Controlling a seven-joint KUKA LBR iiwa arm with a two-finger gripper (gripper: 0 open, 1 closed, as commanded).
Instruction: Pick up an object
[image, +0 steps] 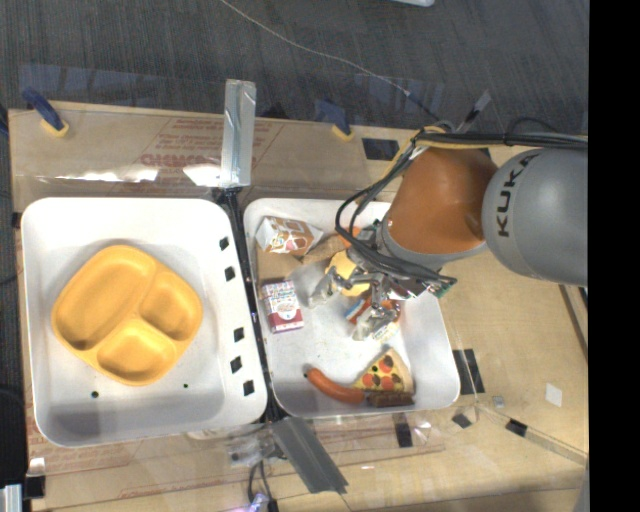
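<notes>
Camera view from above the bench takes in two shallow white bins side by side. The left bin (40, 400) holds a yellow divided plate (128, 314), three compartments, lying a little tilted toward the middle of the bin. The right bin (445, 370) is crowded with toy food and small packs.

The grey arm (535, 215) reaches in from the right, its orange band (440, 200) above the wrist hanging over the upper right part of that bin. Below the band the gripper (375, 318) is down among the objects near the bin's centre. Whether its fingers are apart or together I cannot tell; metal parts and small items blur together there, and nothing can be seen clearly between them.

Around it: a small red-and-white carton (283, 306) lies just left of centre, near the divider between the bins. A printed snack packet (287, 237) sits in the upper left corner. Something yellow (345, 268) sits tucked under the wrist, partly hidden. At the lower edge a toy pizza slice (385, 374) lies beside a red sausage (333, 385), the two touching or nearly so.

Black cables (372, 195) loop from the wrist over the bin's top rim.
</notes>
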